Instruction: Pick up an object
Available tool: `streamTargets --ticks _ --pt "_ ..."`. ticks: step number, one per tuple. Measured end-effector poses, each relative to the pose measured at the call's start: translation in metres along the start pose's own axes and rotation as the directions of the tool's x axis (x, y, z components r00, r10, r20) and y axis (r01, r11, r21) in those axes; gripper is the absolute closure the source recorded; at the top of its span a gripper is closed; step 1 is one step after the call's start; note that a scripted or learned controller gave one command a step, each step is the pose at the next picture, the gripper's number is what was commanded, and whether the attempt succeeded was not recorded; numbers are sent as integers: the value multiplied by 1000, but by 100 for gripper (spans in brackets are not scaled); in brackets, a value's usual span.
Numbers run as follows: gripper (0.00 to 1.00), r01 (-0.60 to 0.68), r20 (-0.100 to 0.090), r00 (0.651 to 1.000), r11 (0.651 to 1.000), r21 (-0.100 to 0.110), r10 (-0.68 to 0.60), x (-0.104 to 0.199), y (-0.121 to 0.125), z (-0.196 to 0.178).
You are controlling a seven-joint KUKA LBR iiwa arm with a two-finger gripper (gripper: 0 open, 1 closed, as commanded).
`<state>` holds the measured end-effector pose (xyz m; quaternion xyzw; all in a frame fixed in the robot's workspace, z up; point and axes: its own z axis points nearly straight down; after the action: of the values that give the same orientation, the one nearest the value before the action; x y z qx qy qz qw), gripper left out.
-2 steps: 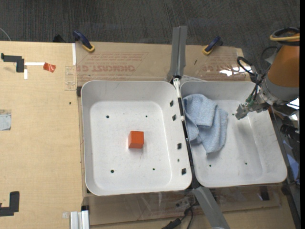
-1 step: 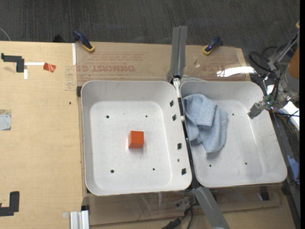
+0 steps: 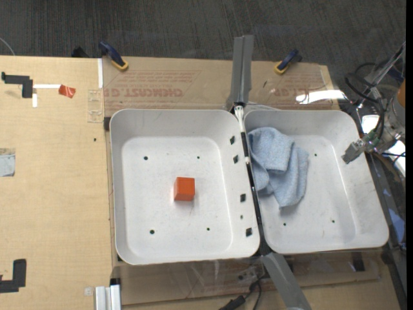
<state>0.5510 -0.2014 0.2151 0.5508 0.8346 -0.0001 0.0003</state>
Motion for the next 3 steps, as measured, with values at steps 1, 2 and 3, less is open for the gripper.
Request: streamTargets --ticks 1,2,3 --pt "100 -3 1 1000 1000 -1 3 -22 -2 0" --pt "100 12 1 1000 1000 -1 -12 -29 14 -1" --pt "100 -11 1 1000 1000 0 11 -45 53 4"
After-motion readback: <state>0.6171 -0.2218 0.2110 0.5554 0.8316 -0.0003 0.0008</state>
